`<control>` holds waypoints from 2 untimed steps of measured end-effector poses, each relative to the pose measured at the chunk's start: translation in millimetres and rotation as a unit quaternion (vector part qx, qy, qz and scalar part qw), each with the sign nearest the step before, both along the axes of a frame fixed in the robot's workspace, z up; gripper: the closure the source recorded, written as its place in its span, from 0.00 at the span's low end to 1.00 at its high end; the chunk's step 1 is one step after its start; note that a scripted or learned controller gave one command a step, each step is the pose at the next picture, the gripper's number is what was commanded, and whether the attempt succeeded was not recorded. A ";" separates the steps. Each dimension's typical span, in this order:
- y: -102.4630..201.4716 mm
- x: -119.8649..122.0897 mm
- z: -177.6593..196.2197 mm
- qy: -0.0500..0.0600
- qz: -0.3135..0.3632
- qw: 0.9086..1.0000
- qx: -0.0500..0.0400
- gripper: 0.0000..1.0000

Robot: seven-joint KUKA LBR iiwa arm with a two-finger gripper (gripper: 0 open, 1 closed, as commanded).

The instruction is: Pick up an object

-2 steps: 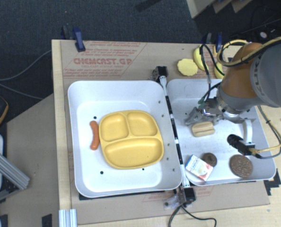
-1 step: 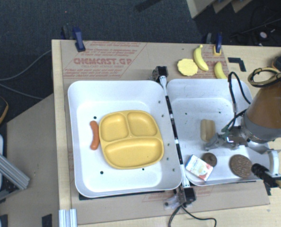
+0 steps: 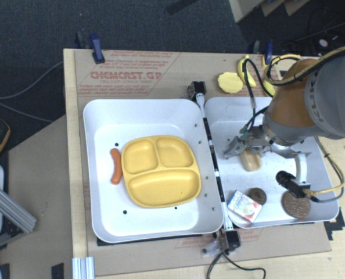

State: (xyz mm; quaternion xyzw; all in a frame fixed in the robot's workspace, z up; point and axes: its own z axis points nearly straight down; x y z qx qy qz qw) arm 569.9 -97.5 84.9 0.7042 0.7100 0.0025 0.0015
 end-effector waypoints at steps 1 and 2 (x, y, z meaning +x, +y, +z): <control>-4.8 -3.2 9.8 0.002 -0.004 1.000 -0.001 1.00; 72.3 8.0 105.5 -0.002 0.000 1.000 0.000 1.00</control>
